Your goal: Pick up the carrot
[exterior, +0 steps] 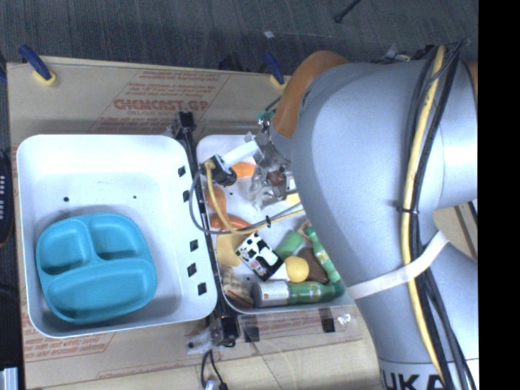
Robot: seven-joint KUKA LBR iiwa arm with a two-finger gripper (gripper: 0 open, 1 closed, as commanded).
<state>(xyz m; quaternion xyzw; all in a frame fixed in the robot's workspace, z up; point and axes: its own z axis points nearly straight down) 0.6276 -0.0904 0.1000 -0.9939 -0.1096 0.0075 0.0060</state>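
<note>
The right bin [210, 146] holds a pile of items, and the grey arm covers most of it. An elongated orange piece that looks like the carrot [229, 220] lies near the bin's left wall, partly under a yellow cable. My gripper [266, 177] hangs low in the upper part of this bin, up and to the right of that piece. A second, rounder orange thing [242, 170] sits right beside the gripper on its left; I cannot tell whether they touch.
A black-and-white patterned box [258, 255], a yellow ball-like fruit [297, 269], a green-labelled can [294, 292] and a green packet [319, 256] crowd the right bin's near end. The left bin [97, 149] holds a blue divided plate [96, 265].
</note>
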